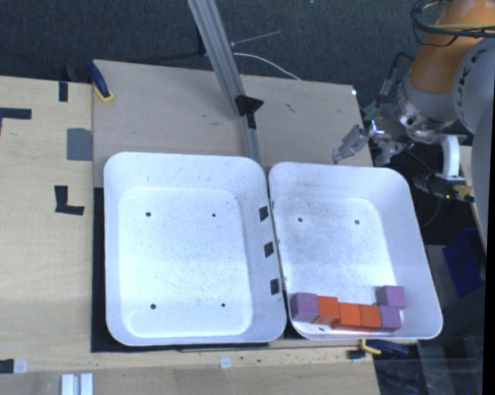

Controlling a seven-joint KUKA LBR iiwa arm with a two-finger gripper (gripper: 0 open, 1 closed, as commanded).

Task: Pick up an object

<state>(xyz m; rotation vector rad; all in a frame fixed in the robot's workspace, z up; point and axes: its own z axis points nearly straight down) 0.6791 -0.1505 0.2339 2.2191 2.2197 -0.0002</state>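
Observation:
A row of small blocks lies along the near wall of the right bin (411,208): a purple block (306,305) at the left, orange blocks (350,315) in the middle, and two purple blocks (390,297) stacked at the right corner. My gripper (352,146) hangs beyond the far right corner of the right bin, above the bench and well away from the blocks. Nothing is seen in it. The grey arm with its orange band (446,46) comes in from the upper right.
The left bin (115,228) sits beside the right one. A slanted metal pole (225,61) runs from the top down to the gap between the bins. A blue and yellow clamp (101,84) lies at the board's far left corner.

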